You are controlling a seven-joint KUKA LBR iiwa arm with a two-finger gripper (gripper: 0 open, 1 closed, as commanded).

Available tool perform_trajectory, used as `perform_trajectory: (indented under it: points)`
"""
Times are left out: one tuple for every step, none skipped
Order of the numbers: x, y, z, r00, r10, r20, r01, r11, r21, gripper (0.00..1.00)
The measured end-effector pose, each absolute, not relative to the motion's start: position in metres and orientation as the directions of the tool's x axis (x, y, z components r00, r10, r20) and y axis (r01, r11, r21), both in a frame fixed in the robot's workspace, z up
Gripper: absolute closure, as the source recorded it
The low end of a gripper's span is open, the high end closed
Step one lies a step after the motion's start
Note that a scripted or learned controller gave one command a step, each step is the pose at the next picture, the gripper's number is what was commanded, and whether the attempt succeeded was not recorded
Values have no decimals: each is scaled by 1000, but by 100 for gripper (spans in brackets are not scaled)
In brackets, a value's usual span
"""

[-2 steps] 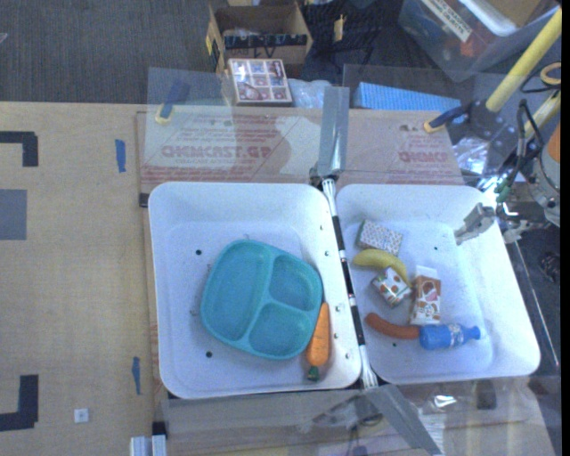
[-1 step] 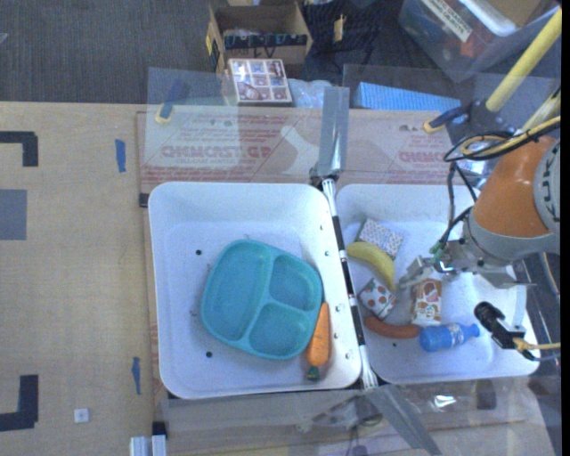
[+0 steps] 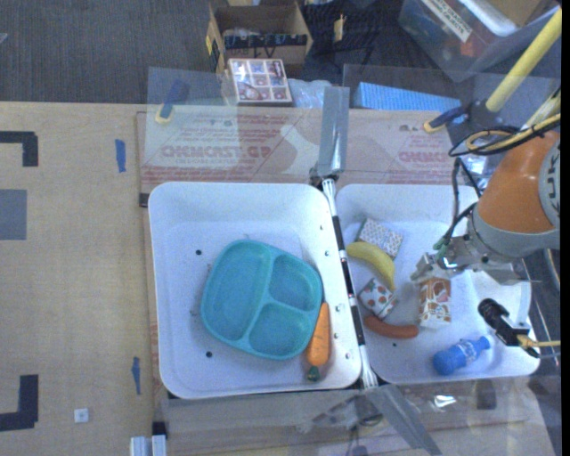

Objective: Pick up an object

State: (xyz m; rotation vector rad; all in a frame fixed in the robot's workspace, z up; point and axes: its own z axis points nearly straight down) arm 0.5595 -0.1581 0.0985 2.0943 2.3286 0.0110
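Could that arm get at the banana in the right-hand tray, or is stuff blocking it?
Probably yes. The banana lies uncovered in the right bin, with nothing on top of it. The gripper hovers just beside it, above a small carton. A patterned box lies close, which might crowd the fingers.

floor: grey carpet (image 3: 89, 49) | bench: pale wood (image 3: 71, 267) | cardboard box (image 3: 258, 27) behind bench

Bright, even light; slightly soft focus
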Motion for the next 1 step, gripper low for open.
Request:
perform_trajectory:
  points:
    - [568, -109, 208, -133, 991, -1, 991, 133, 1, 100]
